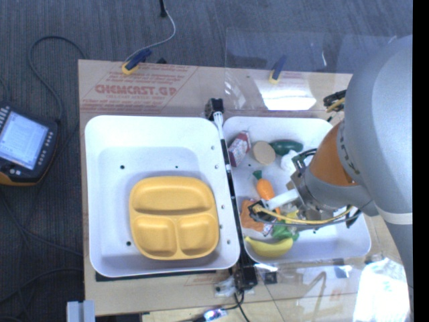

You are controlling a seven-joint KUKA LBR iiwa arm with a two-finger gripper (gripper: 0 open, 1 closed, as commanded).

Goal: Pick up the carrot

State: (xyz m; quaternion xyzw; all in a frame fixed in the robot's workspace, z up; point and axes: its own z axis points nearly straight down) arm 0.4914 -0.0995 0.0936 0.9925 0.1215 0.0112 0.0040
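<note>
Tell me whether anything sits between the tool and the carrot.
Nothing visible does. The tool sits low in the right bin, right beside the carrot, which lies just above it in the camera view with its top uncovered. A banana lies on the tool's other side.

One fixed camera above the bench, looking down at a slant.

It takes in both shallow white plastic bins: the left bin (100,180) sits near the middle of the frame, the right bin (348,243) toward the right side. The grey carpeted floor (80,19) fills the top and left, so the view stands well back. The large grey arm with its orange band (379,146) comes in from the right, close under the lens.
</note>
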